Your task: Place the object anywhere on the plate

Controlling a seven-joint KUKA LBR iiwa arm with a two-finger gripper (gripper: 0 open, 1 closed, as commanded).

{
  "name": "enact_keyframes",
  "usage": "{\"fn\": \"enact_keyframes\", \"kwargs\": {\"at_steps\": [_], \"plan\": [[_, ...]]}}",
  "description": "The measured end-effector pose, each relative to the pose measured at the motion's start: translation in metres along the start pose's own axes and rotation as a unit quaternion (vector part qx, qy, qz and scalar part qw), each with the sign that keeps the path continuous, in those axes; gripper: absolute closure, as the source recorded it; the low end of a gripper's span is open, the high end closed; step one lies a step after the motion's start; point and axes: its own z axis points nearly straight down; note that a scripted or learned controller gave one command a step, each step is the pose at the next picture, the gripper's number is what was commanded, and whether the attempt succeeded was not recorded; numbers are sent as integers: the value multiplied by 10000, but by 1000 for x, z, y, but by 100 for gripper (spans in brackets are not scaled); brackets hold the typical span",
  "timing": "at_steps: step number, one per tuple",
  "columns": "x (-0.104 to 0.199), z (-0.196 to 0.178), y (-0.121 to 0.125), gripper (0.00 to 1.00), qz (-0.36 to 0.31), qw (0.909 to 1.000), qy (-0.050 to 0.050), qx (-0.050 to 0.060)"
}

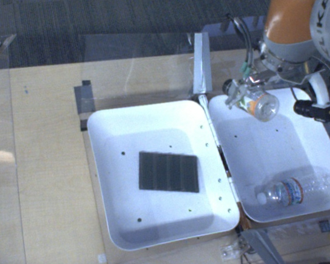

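A dark grey rectangular plate lies flat in the middle of the left bin. My gripper hangs over the back left corner of the right bin. It is shut on a small clear bottle with an orange and green label. The bottle is tilted and sticks out toward the lower right of the fingers, lifted off the bin floor. The plate sits well to the left of the gripper and nearer the front, across the divide between the bins.
A larger clear plastic bottle with a blue label lies on its side near the front of the right bin. A metal bracket stands at the back between the bins. Cables run along the right bin's right side.
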Motion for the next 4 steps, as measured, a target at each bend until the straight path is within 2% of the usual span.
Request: {"fn": "enact_keyframes", "kwargs": {"at_steps": [1, 2, 3, 4], "plan": [[49, 7, 33, 100, 17, 10000, 2, 6], [108, -15, -36, 100, -792, 9969, 8, 9], [84, 3, 1, 100, -278, 9996, 7, 14], [84, -8, 3, 100, -298, 9996, 6, -10]]}}
